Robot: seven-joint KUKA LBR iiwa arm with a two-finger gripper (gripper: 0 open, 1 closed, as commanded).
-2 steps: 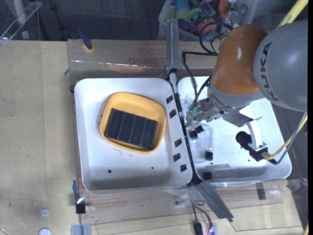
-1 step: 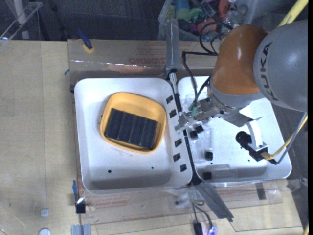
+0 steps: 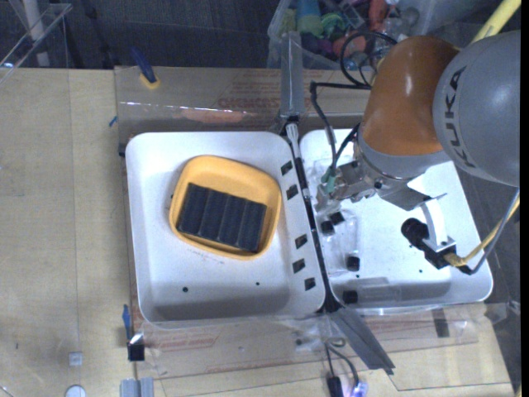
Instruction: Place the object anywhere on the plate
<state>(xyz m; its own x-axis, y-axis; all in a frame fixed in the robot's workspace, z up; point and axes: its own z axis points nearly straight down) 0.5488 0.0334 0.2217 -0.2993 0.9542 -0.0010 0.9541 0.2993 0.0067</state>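
Observation:
A yellow plate (image 3: 186,187) rests in the left white bin (image 3: 157,288). On the plate lies a flat black ribbed slab (image 3: 223,216), covering most of its middle. My gripper (image 3: 332,209) hangs low over the left side of the right bin (image 3: 397,284), close to the divider and apart from the plate. The grey wrist and orange band hide most of it from above. I see nothing between its fingers.
A divider with black clips (image 3: 299,222) separates the two bins. A small black piece (image 3: 353,262) lies on the right bin's floor just in front of the gripper. A clear tub of colourful toys (image 3: 339,7) stands behind the bins. A blue clamp (image 3: 147,76) sits at the back left.

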